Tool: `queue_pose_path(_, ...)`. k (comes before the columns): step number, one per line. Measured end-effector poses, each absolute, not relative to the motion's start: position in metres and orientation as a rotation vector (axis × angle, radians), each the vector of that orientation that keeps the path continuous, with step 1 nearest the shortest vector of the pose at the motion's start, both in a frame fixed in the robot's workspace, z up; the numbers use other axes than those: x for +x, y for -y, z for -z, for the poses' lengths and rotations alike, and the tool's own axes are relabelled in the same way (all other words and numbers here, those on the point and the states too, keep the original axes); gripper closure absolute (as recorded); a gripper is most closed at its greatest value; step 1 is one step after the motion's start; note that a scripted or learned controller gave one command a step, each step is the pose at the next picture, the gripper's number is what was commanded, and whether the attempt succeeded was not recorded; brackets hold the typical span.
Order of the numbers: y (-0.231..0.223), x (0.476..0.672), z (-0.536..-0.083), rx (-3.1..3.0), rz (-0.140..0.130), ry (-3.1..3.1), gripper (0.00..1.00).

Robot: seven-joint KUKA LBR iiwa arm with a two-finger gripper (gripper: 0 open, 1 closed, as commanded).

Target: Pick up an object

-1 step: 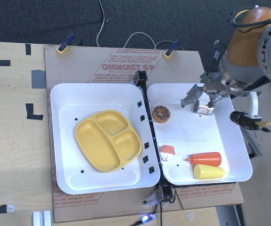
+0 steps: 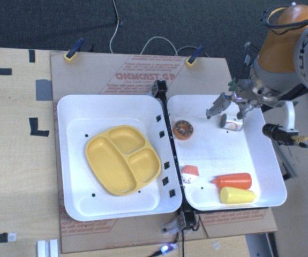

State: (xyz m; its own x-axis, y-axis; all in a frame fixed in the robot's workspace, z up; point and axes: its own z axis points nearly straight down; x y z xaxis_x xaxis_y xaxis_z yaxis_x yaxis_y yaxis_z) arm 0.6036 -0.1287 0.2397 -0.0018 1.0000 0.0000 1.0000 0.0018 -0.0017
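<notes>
I had the gripper (image 2: 227, 110) over the right bin's (image 2: 261, 159) far end, fingers apart above the small cup (image 2: 232, 124), ready to descend.

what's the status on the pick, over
Gripper open, above right bin's far end. Small white object just below it, not held. Nothing blocking.

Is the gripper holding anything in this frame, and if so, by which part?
Nothing is held. The gripper hangs open above the right bin, fingers spread, with a small white object lying on the bin floor just beneath them, not between them.
</notes>
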Motion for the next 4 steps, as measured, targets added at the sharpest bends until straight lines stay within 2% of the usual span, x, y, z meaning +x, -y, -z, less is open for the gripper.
queue_pose_path(1, 0.132, 0.611, -0.182, -2.217, -0.008, 2.220, 0.00)
queue_pose_path(2, 0.122, 0.611, -0.122, -2.215, -0.008, 2.220, 0.00)
queue_pose_path(3, 0.121, 0.613, -0.089, -2.219, 0.006, 2.223, 0.00)
queue_pose_path(4, 0.120, 0.614, -0.100, -2.219, 0.007, 2.229, 1.00)
